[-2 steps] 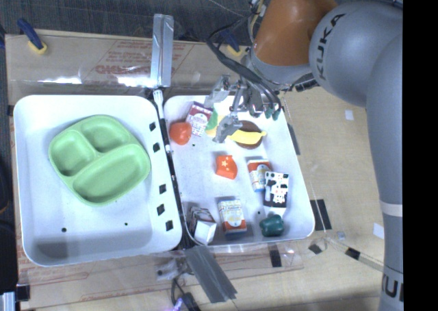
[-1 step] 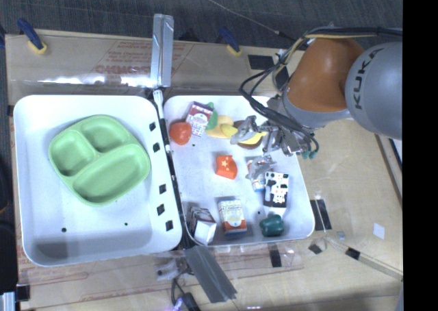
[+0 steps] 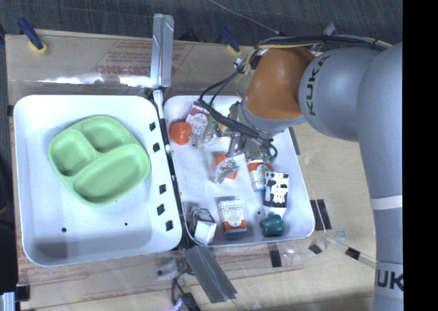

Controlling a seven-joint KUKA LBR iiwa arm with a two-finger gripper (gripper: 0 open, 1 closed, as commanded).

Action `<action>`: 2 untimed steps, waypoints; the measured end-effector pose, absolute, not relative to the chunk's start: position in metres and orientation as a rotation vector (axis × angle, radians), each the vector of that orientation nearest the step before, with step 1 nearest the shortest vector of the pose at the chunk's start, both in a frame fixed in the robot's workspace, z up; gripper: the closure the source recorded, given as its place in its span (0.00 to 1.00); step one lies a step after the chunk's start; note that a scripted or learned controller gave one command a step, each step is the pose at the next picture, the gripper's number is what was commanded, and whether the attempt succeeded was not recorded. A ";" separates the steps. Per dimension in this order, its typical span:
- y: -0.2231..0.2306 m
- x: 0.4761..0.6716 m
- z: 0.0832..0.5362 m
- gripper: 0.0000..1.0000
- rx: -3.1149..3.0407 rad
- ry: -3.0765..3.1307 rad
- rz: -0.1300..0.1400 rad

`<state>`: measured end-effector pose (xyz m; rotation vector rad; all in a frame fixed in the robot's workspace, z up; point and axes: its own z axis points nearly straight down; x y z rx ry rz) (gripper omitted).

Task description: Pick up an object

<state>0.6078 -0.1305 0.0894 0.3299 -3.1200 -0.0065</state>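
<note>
We see the grey arm's two-finger gripper (image 3: pixel 229 162) low in the right shallow white bin (image 3: pixel 301 196), at a small orange-and-white object (image 3: pixel 226 166); whether it grips, we cannot tell, so nothing looks lifted yet. Just beside that object lie cartons; the bin's walls stand well apart, leaving room upward.

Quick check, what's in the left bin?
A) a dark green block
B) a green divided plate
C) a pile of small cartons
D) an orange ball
B: the green divided plate lies alone in the left bin; the cartons and small items sit in the right bin.
</note>
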 end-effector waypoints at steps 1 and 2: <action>-0.102 0.585 0.092 0.00 0.211 -3.134 -0.002; -0.186 0.637 0.148 0.00 0.923 -3.008 0.006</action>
